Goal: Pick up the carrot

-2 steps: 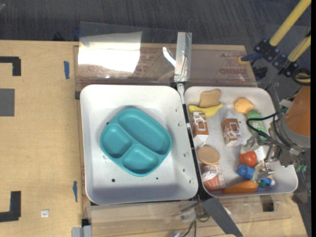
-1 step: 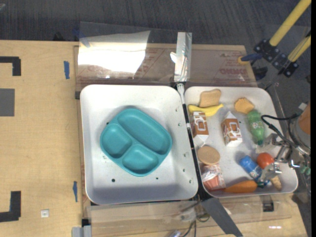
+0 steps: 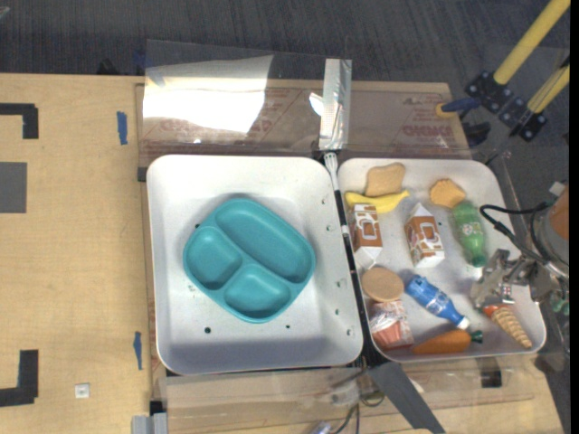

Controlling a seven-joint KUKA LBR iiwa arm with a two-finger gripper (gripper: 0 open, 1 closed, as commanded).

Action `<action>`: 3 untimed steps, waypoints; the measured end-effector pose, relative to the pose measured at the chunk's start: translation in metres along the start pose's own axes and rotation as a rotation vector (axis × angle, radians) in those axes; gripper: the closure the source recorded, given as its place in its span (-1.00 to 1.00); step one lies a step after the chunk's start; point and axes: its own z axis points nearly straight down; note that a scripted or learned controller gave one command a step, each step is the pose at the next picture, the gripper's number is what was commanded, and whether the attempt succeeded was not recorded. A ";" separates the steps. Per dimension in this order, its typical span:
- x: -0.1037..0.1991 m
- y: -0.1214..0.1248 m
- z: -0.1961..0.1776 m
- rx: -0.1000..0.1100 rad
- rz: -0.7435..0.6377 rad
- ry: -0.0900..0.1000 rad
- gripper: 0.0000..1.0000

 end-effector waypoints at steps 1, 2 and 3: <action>-0.014 0.001 -0.086 0.002 -0.083 0.000 1.00; -0.060 0.013 -0.134 -0.001 -0.381 0.001 1.00; -0.175 0.041 -0.148 -0.004 -0.617 0.002 1.00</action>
